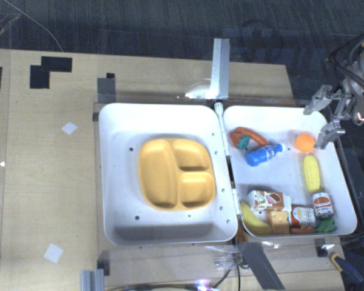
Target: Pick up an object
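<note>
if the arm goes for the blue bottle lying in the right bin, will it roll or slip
Probably rolls: the blue bottle lies on its side on the smooth bin floor. Its rounded, glossy-looking body may slip. The carrot close beside it might block it.

Blue bottle (263,154) on its side, right bin (343,180)

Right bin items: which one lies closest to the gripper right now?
The orange ball, near the right bin's far right corner, just left of the gripper. The yellow corn cob sits farther toward the front.
</note>
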Tool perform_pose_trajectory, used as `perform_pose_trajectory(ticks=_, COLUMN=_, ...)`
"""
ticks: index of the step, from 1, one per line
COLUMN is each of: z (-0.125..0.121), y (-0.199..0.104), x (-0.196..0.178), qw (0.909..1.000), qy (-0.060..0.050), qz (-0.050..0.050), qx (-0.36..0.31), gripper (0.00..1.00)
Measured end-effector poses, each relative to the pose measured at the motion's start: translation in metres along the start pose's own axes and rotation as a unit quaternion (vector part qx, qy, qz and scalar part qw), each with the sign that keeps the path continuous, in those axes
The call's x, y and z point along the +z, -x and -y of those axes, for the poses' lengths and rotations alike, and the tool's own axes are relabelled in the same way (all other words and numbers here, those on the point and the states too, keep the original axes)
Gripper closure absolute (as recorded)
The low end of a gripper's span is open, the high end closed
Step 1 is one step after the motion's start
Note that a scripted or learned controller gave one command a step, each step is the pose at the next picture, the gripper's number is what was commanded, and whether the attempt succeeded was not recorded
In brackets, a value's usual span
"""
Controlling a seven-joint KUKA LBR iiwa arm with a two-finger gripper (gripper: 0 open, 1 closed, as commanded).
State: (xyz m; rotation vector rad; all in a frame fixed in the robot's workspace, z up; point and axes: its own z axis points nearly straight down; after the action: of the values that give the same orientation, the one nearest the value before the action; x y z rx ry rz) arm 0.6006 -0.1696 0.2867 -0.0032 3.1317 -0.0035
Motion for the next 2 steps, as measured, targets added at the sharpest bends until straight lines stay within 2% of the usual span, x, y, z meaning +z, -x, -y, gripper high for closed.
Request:
perform_pose_trajectory(ticks=1, z=0.001, y=-0.066, x=0.119, qw=0.989, qy=0.001, qz=-0.003, qx=0.148, gripper=0.0)
perform_pose_trajectory(ticks=2, z=-0.009, y=0.043, x=0.197, qw=0.9667, qy=0.001, qz=0.002, qx=0.256, gripper=0.0)
